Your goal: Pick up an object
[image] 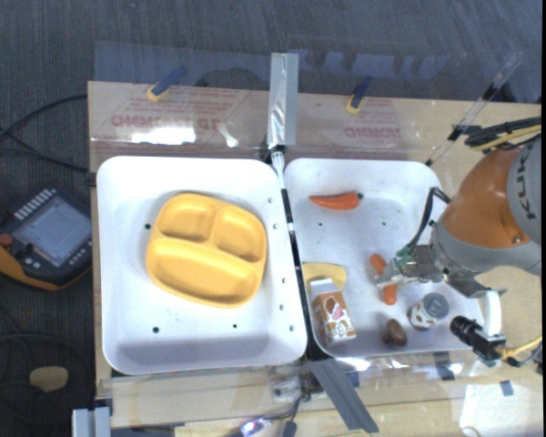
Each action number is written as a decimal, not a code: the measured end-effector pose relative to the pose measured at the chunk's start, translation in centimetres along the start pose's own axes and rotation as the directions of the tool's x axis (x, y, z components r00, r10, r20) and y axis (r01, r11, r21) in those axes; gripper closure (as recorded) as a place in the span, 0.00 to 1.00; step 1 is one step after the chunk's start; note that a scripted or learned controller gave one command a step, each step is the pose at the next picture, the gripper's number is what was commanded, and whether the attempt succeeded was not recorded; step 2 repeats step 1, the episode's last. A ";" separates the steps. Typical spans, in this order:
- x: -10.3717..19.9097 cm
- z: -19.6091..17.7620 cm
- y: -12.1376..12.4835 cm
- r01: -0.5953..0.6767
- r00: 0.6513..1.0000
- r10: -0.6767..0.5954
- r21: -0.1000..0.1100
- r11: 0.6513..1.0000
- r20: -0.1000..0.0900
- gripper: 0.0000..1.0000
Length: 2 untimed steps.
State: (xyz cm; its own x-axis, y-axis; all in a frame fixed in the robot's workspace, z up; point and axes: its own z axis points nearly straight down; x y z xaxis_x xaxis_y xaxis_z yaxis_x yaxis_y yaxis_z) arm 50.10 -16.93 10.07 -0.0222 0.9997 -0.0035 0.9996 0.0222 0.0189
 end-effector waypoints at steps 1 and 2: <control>4.3 -15.0 5.2 -0.014 1.000 0.014 0.022 1.000 -0.001 1.00; 4.3 -15.0 5.2 -0.014 1.000 0.014 0.022 1.000 -0.001 1.00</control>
